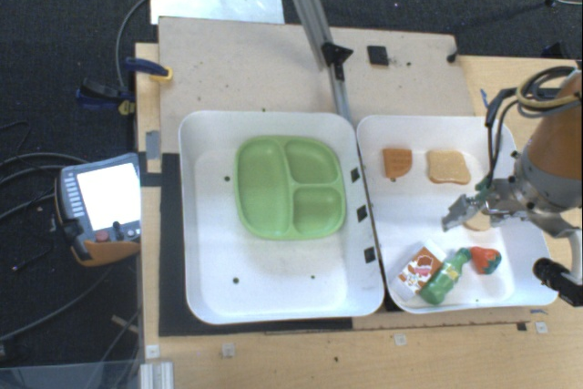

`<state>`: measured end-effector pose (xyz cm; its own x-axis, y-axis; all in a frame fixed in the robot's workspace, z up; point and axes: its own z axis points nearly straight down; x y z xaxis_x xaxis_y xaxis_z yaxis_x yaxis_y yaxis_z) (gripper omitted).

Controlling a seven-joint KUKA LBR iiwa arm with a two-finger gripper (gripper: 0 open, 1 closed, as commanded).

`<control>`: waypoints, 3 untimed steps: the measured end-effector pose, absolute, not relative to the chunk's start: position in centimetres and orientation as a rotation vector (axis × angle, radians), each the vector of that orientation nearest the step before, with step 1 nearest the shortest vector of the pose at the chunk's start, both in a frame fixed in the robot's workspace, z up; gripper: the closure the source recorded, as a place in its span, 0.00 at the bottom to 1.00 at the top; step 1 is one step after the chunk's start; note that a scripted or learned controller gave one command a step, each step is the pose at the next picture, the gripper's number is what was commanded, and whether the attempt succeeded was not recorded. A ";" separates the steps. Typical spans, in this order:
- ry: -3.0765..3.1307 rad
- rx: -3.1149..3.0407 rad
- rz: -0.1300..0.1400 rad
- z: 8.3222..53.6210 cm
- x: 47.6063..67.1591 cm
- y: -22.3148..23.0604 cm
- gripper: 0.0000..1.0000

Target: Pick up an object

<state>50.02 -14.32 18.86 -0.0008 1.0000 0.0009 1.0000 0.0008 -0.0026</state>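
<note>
Claw (463, 212): grey two-finger claw at the end of the arm, low over the right bin, pointing toward the picture's left. Whether it is open or closed cannot be told at this size. Nothing is seen between its tips.
Arm (551, 161): grey with an orange band above the wrist, reaching in from the right edge, with dark cables looped above it.
Right bin (401, 196): shallow and white, holding all the small objects.
Objects near the claw: a red strawberry-like toy (486, 260) just below the claw, a green bottle (444, 280) beside it to the left, and a small red and white packet (419, 269) touching the bottle's left side.
Objects farther back: an orange-brown piece (396, 162) and a tan slice of toast (448, 167), side by side near the bin's far wall, apart from the claw.
Left bin (209, 278): shallow and white, holding a green divided plate (290, 188) with three compartments.
Surface (246, 59): pale board under both bins.
</note>
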 end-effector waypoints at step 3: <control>-2.232 -2.222 -0.007 21.9 50.4 -13.6 1.00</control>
<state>50.38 -13.63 21.89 -0.0045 1.0000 -0.0023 1.0000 0.0045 0.0084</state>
